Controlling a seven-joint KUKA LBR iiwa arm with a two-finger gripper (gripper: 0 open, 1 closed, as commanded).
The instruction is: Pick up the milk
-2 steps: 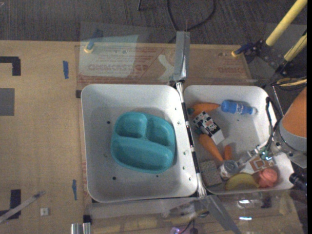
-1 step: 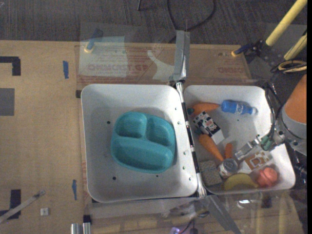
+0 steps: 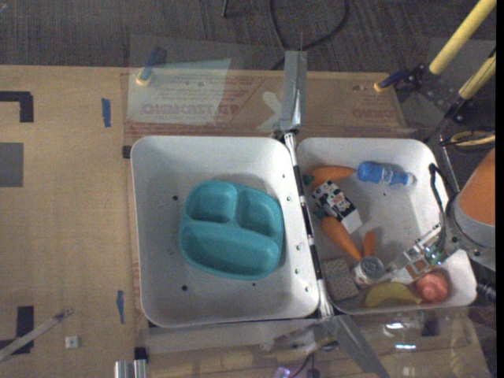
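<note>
The small white carton with black cow patches, the milk (image 3: 336, 203), lies on its side in the right white bin (image 3: 409, 152), close to that bin's left wall and about midway along it. It rests between a long orange carrot (image 3: 331, 174) toward the far wall and a second orange carrot (image 3: 344, 241) slanting toward the near wall. A blue plastic bottle (image 3: 384, 175) lies near the far wall. The tool (image 3: 417, 258) sits low near the bin's near right corner, beside a small round-capped jar (image 3: 368, 269), a yellow banana-shaped piece (image 3: 391, 294) and a pink rounded fruit (image 3: 431, 287). Whether its tips are spread or pressed together I cannot tell; nothing clearly sits between them.

Judging by this, the task is at the approach step: the milk is untouched and the tool is well apart from it, across the bin. The next move probably calls for lifting clear of the clutter, crossing toward the left wall, and aligning over the carton's narrower sides without nudging the carrots.

The left white bin (image 3: 157, 211) holds a teal divided plastic plate (image 3: 232, 229). Red lettering on the clear sheet (image 3: 185, 93) at the tabletop's far edge is mirrored and too blurred to read; the carton's print is also illegible.
</note>
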